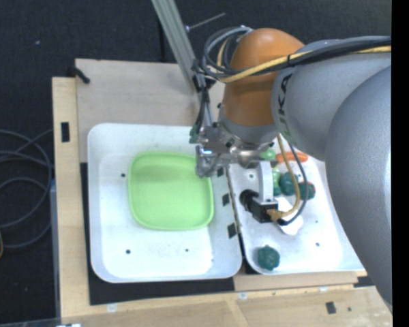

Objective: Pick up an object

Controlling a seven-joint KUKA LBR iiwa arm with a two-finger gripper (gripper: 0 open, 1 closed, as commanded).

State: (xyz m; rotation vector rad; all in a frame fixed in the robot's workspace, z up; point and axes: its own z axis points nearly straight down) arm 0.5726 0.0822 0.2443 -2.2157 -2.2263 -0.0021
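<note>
In the camera view, the arm (313, 94) covered the upper right of the frame. Its gripper (206, 157) hung at the centre, over the upper right edge of a green plate (169, 191) lying in the left bin (109, 251). I could not tell how far the gripper was open, or if it held anything. In the right bin (327, 251), a dark green object (267, 256) lay near the bottom edge.

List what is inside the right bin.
In the right bin: a dark green lumpy object near the front, a teal-green object and an orange piece farther back. The arm covers the bin's rear and right part.
</note>
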